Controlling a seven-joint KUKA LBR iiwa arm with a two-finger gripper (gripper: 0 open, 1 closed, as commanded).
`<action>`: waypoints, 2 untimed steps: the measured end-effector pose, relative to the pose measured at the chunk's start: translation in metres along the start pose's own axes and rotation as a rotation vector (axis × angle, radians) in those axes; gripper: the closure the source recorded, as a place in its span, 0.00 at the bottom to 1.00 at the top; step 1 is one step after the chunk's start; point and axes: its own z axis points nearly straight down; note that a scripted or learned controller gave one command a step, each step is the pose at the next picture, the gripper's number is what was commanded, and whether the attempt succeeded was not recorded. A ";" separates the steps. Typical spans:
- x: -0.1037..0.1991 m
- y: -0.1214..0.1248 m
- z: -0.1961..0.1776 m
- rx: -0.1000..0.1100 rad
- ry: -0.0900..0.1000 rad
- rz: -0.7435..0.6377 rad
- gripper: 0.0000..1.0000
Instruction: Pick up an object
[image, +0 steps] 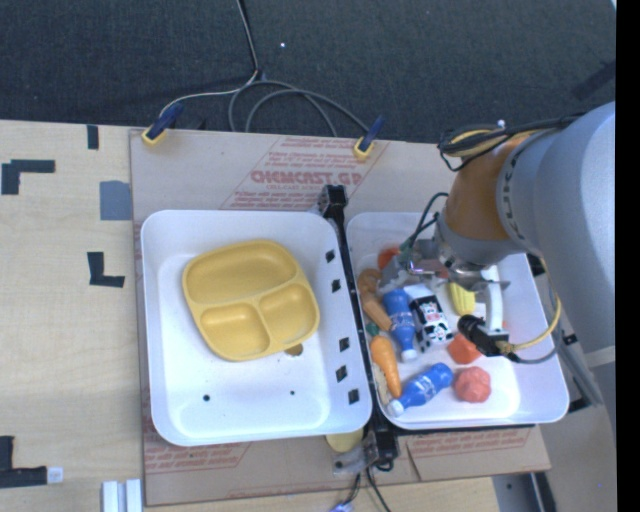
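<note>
A yellow divided plate (251, 298) lies in the left bin (165, 400), hiding part of a small brownish thing at its lower edge. In the right bin (540, 405) two blue bottles (400, 318), a carrot (385, 362) and a red ball (473, 385) crowd together. The gripper (440, 268) hangs over this pile, perhaps touching it; whether its fingers are spread or closed I cannot tell.

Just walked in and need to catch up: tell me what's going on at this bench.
A grey arm reaches in from the right over the right bin, which holds a jumble: two blue bottles, carrots, a red ball and other small items. Its gripper is down among them, near the upper bottle; nothing is visibly held. The left bin holds a yellow divided plate.
</note>
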 end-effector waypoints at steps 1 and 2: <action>-0.011 0.051 0.004 0.063 0.019 -0.016 0.00; -0.010 0.059 0.005 0.084 0.017 -0.016 0.00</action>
